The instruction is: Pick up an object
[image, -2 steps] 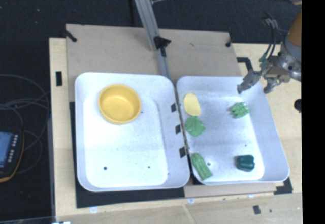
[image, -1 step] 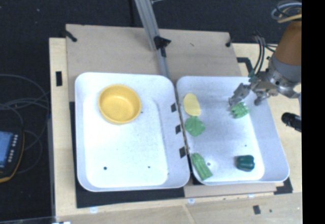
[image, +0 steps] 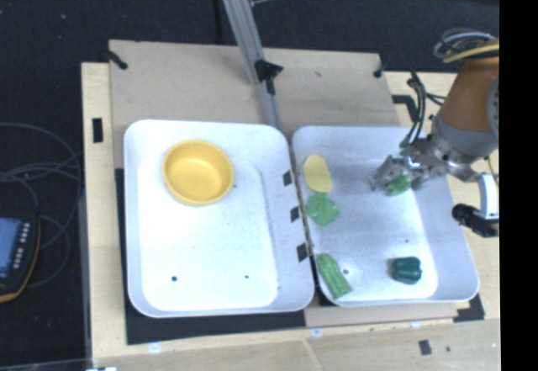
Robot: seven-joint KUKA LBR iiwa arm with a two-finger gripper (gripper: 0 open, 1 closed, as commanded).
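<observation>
While you read these lines from left to right, take the right bin (image: pixel 437 272) as your landmark for every place.

Left bin (image: pixel 210 277): it sits just left of the right bin, their walls touching, and you will find a yellow bowl (image: pixel 198 172) upright in its far left part, well apart from the right bin.

Yellow piece (image: pixel 317 172): it lies inside the right bin against its left wall, toward the far end.

Green round piece (image: pixel 322 209): inside the right bin, also at the left wall, just nearer you than the yellow one.

Light green block (image: pixel 334 274): at the right bin's near left corner, lying at a slant.

Dark green piece (image: pixel 406 269): in the right bin's near right part, apart from the others.

Gripper (image: pixel 395 182): low over the right bin's far right part, with a small green object (image: pixel 398 186) at its tips; you cannot tell from this slant whether the fingers are spread or closed, or whether the object is gripped.

Progress: you should judge the pick as under way and unconfirmed. The arm is at a target, but nothing is seen raised off the right bin's floor. What is left, by my reading, is a secure grasp and a lift.

Writing: you will find no brand, label or legible text anywhere around the right bin.
</observation>
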